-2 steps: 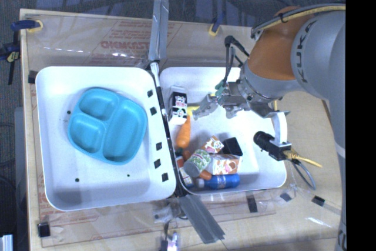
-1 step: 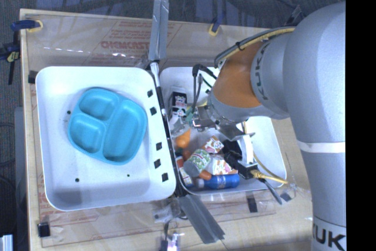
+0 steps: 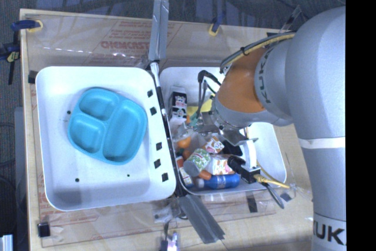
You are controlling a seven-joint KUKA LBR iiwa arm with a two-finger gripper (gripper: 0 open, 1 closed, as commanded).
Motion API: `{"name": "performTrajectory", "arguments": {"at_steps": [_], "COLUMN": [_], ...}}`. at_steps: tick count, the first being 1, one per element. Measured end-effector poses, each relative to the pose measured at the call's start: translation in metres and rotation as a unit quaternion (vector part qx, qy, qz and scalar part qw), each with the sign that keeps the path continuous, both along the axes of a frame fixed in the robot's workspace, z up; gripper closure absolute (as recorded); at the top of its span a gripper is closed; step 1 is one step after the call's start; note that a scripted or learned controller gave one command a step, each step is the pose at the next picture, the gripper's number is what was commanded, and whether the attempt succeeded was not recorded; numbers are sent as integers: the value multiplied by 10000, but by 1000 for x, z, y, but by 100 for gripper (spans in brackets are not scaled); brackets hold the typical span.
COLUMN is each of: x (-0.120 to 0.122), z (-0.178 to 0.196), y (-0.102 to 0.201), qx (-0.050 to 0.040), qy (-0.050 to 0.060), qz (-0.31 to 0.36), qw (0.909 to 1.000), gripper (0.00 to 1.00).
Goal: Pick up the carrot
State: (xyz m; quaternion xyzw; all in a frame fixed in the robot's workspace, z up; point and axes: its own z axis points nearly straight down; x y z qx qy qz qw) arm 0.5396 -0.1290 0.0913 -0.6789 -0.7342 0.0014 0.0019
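Observation:
The carrot shows as a small orange piece among the clutter at the left side of the right bin. Another small orange bit lies lower down, beside a blue bottle; I cannot tell if it belongs to the carrot. My gripper hangs low in the right bin, just right of and slightly above the carrot. The wrist and the clutter hide its tips.
The left bin holds a blue divided plate. In the right bin, a black-and-white pack lies at the back left and a green-patterned packet sits below the carrot. The arm covers the bin's right half.

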Motion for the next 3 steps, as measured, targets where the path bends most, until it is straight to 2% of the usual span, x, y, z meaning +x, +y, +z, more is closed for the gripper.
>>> {"name": "performTrajectory", "arguments": {"at_steps": [1, 2, 3], "x": [25, 26, -3], "z": [1, 11, 0], "y": [-39, -39, -25], "qx": [0, -1, -2], "qy": [-16, -17, -15], "qz": [321, 342, 1384], "qw": [9995, 9994, 9904], "gripper": [0, 100, 100]}}
